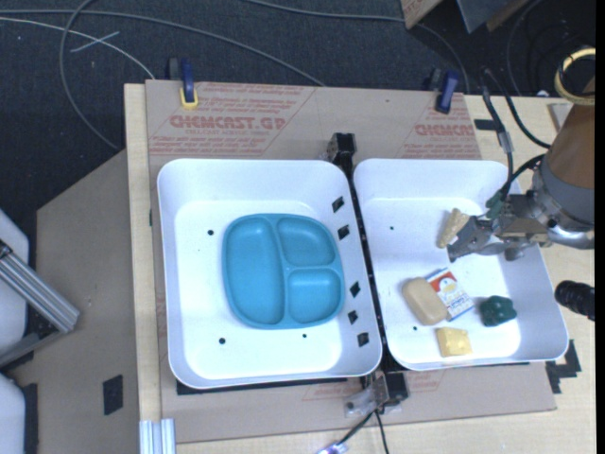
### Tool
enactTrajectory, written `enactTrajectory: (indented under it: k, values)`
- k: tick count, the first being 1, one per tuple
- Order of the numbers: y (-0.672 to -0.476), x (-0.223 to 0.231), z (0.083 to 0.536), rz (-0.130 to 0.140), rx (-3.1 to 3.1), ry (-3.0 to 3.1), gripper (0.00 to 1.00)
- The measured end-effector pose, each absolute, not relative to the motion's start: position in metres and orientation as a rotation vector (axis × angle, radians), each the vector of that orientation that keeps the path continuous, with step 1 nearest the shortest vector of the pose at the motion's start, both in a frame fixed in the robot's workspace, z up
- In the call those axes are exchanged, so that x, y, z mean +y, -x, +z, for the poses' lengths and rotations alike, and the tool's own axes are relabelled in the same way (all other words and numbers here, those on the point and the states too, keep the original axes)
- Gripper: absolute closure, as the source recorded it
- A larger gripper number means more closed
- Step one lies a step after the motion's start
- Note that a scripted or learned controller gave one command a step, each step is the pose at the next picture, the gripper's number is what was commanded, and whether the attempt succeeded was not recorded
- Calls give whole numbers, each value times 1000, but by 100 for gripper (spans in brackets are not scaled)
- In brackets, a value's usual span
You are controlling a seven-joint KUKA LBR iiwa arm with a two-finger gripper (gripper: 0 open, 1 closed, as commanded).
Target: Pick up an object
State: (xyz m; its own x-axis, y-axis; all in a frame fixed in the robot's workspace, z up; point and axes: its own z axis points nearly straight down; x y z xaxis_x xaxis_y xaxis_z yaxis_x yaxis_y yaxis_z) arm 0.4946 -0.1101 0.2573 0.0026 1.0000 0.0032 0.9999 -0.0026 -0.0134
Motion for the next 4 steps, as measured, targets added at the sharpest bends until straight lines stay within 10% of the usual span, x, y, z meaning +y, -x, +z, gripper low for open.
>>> enactTrajectory:
  k: [4]
  values:
    - [-490,-113,117,4,-2216,2217,0]
